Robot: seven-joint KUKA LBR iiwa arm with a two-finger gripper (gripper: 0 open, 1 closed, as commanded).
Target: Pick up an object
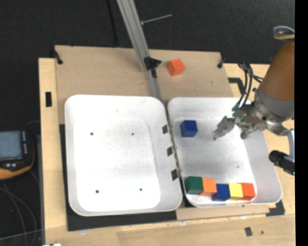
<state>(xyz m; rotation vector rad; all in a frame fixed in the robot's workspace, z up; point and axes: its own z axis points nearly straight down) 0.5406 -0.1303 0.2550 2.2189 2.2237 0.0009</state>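
Five blocks (219,188) line right bin (256,158) — hand (231,129) near blue cube (189,128).

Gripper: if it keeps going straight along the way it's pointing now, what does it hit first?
The gripper points left across the right bin, slightly downward. The blue cube lies first in that line, apart from it for now. Height is unclear from above, so it might pass over the cube.

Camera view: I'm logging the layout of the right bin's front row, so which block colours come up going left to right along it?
Green block → orange block → blue block → yellow block → red-orange block, all in a row at the near wall of the right bin.
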